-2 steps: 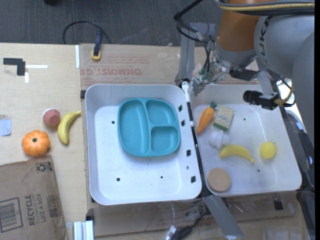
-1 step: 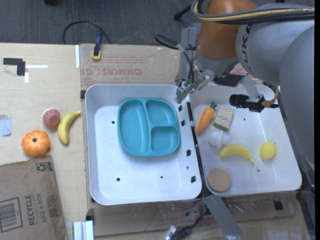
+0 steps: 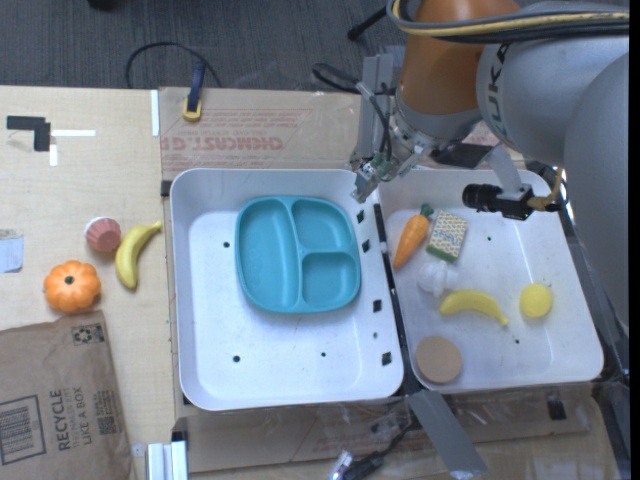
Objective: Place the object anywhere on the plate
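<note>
**Tool high at the bins' divide, nothing seen in it**

The right bin (image 3: 575, 298), below and right of the tool (image 3: 372, 173), holds a carrot (image 3: 410, 239), a banana (image 3: 474, 306), a lemon (image 3: 536, 300), a brown disc (image 3: 438, 359) and a small packet (image 3: 447, 235). The left bin (image 3: 200, 358) holds the plate (image 3: 297, 254), just below-left of the tool. Which is the object is unclear; the carrot lies nearest, likely light, stiff toy plastic, best pinched across its thick middle. Whether the tool is spread or closed I cannot tell

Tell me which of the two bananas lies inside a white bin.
The banana in the right bin, between the lemon and a white object. The other banana lies outside on the bench, beside the small pumpkin.
</note>
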### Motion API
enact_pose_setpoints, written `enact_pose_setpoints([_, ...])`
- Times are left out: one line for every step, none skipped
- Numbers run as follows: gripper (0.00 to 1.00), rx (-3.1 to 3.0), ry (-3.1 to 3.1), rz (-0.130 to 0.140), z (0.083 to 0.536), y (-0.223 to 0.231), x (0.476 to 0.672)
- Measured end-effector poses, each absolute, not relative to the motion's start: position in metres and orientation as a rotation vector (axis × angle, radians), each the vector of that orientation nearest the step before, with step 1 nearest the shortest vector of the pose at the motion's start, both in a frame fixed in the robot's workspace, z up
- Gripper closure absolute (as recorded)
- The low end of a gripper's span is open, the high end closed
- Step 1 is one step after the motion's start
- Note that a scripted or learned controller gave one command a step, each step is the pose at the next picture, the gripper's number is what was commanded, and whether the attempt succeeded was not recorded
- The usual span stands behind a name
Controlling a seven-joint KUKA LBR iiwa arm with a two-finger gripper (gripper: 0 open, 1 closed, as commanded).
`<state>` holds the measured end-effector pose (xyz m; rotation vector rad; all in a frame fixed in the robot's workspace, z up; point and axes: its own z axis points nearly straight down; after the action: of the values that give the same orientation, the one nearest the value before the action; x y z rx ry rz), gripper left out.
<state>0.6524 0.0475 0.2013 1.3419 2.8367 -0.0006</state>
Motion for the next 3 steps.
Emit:
enact_pose_setpoints([1.00,1.345,2.832,0.000,0.211,0.046,0.653])
enact_pose_setpoints([1.00,1.195,2.905,-0.002,0.143,0.103,0.653])
enact_pose_setpoints([1.00,1.099,2.939,-0.001,0.193,0.048,0.648])
